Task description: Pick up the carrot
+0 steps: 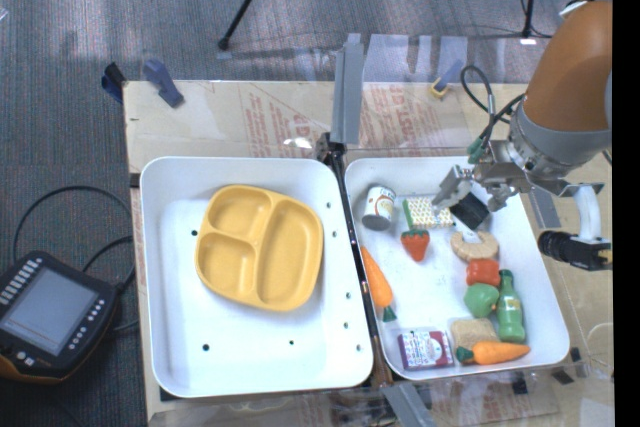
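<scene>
Two orange carrots lie in the right bin (552,285). One carrot (377,281) rests along the bin's left wall, its green tip pointing to the front. The other carrot (499,352) lies at the front right corner, beside a slice of bread (472,331). My gripper (470,201) hangs over the back middle of the right bin, above a tan round biscuit (473,245) and right of a green checkered box (428,212). It looks open with nothing between its fingers. Both carrots are well apart from it.
The right bin also holds a small can (379,207), a strawberry (415,243), a red pepper (482,272), a green pepper (480,298), a green bottle (510,307) and a red packet (424,349). A yellow divided plate (262,247) lies in the left bin (165,315).
</scene>
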Tool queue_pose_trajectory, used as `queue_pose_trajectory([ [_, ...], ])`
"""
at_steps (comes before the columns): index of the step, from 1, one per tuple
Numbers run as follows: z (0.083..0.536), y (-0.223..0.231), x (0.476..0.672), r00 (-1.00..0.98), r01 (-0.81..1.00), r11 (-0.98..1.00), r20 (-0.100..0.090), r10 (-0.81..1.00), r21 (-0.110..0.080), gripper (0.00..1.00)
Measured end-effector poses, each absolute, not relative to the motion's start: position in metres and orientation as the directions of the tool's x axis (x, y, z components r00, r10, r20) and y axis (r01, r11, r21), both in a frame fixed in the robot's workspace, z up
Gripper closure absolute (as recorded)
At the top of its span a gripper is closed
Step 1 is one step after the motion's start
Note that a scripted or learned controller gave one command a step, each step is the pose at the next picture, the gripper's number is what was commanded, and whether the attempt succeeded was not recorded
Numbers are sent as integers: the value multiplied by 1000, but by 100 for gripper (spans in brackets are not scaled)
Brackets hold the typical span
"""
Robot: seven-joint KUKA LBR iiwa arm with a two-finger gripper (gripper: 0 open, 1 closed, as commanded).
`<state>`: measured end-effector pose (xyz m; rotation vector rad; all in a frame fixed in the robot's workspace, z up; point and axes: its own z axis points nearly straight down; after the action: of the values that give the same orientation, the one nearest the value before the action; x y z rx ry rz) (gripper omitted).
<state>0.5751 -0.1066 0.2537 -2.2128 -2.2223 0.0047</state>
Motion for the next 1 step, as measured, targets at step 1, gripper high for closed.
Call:
queue_pose_trajectory([
  [1,261,-107,576,-3,1000,3,4,1000,-10,100],
])
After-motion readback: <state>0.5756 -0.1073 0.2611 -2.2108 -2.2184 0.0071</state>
